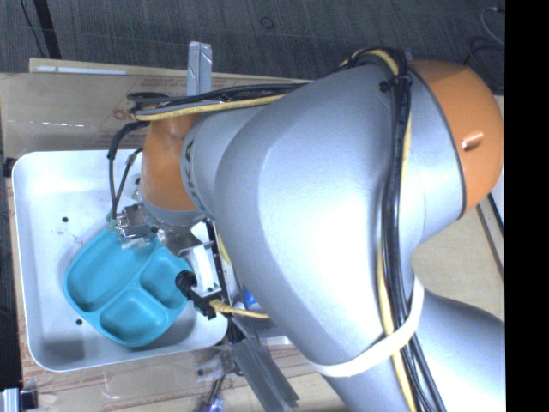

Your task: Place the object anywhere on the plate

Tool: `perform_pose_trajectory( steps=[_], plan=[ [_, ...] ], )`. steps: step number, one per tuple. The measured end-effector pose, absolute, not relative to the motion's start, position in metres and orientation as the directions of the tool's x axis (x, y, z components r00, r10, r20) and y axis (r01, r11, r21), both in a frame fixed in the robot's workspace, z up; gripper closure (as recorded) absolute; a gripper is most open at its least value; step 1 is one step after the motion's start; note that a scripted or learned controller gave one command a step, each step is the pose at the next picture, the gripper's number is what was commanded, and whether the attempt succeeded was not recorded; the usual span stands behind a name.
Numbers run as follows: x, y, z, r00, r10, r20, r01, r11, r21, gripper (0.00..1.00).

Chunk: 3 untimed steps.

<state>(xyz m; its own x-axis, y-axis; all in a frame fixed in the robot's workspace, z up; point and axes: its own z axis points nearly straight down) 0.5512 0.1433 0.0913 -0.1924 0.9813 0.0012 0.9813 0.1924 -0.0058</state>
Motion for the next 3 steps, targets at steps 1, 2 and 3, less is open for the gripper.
perform_pose_trajectory(
  steps=[1, 2, 3],
  plan=[
    [0.503, 0.212, 0.135, -0.102, 0.995, 0.0, 0.995, 0.102, -0.005, 1.0],
    [0.509, 0.147, 0.189, -0.194, 0.981, 0.001, 0.981, 0.194, -0.003, 1.0],
    [0.481, 0.184, 0.104, -0.06, 0.998, 0.003, 0.998, 0.06, 0.003, 1.0]
  ],
)
